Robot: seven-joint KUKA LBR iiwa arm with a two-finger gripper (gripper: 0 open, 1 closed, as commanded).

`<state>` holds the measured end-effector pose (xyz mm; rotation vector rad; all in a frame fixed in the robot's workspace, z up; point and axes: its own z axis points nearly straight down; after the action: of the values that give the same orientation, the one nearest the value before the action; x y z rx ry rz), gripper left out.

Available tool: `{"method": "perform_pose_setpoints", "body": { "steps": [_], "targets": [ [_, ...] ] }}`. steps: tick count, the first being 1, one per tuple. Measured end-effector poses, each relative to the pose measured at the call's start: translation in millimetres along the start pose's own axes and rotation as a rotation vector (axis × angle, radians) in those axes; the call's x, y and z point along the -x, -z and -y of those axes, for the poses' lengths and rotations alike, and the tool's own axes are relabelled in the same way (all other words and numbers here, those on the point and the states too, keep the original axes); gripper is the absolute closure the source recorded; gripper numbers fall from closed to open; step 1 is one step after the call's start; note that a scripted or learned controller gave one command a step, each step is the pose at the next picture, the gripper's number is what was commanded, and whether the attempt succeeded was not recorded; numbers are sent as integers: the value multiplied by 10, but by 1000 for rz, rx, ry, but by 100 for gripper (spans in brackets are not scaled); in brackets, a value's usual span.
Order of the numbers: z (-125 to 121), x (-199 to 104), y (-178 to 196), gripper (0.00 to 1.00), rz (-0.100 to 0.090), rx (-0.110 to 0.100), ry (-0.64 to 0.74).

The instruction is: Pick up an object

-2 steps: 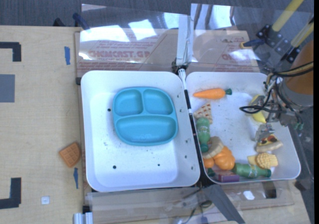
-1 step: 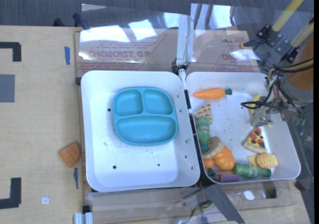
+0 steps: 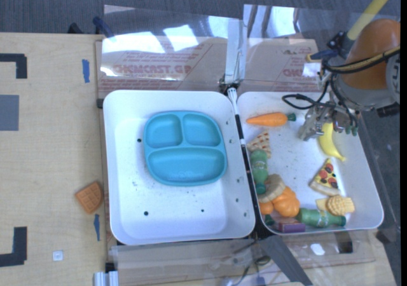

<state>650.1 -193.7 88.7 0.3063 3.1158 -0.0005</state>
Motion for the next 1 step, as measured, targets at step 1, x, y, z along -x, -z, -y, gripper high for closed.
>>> {"method": "perform_pose_setpoints", "body": {
  "steps": [1],
  "targets": [
    [7,-6,-9,0,-2,0,-1]
  ]
}}
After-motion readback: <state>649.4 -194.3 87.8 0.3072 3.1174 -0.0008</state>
